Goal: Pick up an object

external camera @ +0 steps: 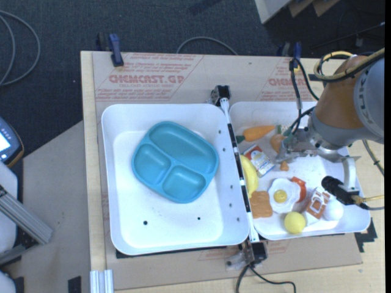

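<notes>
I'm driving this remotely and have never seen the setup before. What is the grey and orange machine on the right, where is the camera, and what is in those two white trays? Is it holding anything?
The grey machine with the orange band is a robot arm, reaching in from the right. Its gripper hangs low over the right shallow white bin; from this angle I cannot tell whether it grips anything. The single camera sits above the bench and looks down at a slant.

The left shallow white bin holds a blue plastic plate with three compartments. The right bin holds toy food: an orange carrot, a yellow banana along the left wall, a fried egg, a brown slice of toast, a yellow lemon, and a few small packets I cannot identify.
</notes>
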`<move>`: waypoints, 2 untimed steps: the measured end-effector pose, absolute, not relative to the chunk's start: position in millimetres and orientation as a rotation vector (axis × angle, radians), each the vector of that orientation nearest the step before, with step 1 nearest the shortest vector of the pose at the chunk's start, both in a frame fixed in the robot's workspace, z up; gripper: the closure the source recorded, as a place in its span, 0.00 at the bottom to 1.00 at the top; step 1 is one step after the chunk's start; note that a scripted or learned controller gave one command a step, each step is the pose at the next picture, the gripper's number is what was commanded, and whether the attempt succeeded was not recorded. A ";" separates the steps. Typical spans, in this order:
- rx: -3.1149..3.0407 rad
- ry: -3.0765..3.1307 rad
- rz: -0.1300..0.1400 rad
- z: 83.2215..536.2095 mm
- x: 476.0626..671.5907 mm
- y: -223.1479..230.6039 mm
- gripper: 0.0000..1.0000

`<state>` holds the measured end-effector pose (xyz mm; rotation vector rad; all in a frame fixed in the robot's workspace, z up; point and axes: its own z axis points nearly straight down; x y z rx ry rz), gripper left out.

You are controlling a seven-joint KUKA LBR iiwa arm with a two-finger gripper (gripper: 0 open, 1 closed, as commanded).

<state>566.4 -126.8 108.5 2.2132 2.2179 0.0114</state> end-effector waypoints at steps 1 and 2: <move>2.211 2.218 0.012 118.2 566.7 -126.7 1.00; 2.219 2.214 0.005 211.9 523.9 -140.1 1.00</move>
